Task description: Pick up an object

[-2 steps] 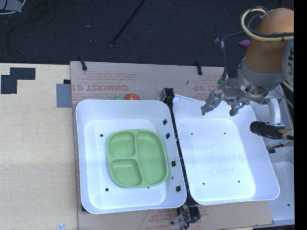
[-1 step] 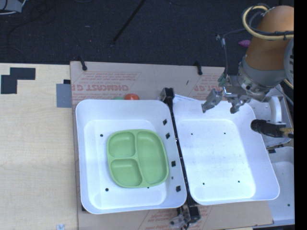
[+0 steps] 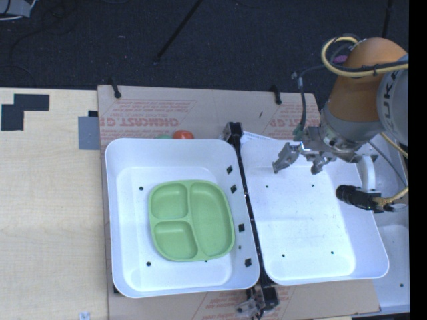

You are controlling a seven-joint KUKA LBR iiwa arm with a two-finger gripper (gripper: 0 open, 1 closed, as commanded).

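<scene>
A green divided plate lies flat in the left bin, a small red thing sits just behind that bin's far rim, and over the right bin the end effector hangs with fingers spread and nothing between them, so picking looks not yet begun.

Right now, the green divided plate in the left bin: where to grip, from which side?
Probably the raised outer rim of the green plate, coming from above. It lies flat on the left bin floor, so only the rim and divider ridges offer an edge; its right rim sits nearest the gripper.
</scene>
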